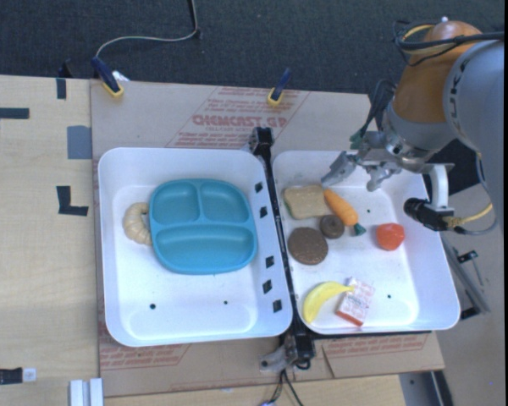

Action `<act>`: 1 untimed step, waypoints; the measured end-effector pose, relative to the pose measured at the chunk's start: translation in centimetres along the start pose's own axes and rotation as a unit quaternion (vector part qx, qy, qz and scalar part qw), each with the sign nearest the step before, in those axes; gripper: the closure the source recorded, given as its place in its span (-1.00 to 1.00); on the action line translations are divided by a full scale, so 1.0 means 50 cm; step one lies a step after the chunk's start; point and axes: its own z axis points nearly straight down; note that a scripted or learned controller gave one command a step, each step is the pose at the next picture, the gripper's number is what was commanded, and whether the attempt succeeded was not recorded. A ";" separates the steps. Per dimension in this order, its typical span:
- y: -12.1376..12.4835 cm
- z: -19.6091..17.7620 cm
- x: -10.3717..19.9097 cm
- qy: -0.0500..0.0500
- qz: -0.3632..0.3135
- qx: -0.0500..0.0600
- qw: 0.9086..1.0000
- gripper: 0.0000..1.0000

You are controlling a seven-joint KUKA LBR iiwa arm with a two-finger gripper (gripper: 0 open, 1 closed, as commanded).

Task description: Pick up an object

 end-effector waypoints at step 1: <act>0.011 0.188 -0.011 -0.001 0.000 -0.002 1.000 -1.00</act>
